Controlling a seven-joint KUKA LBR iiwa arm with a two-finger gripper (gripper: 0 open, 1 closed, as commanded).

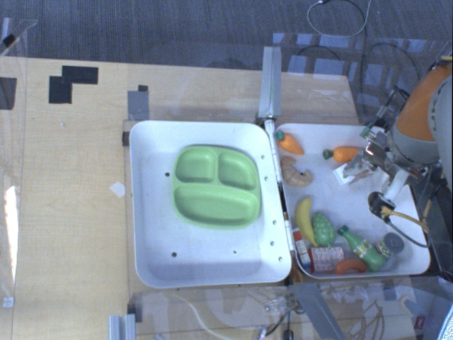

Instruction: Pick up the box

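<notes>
Even, bright overhead light is washing the bench (71, 190); the white bins (152, 261) are glaring slightly, shadows are staying soft, and fine detail is blurring throughout.

box (326, 258): small carton, white face with red print, lying flat on its side. located in right-hand bin, near front edge, touching neighbouring items on both sides; label detail too blurred to read, possibly a food pack.
</notes>
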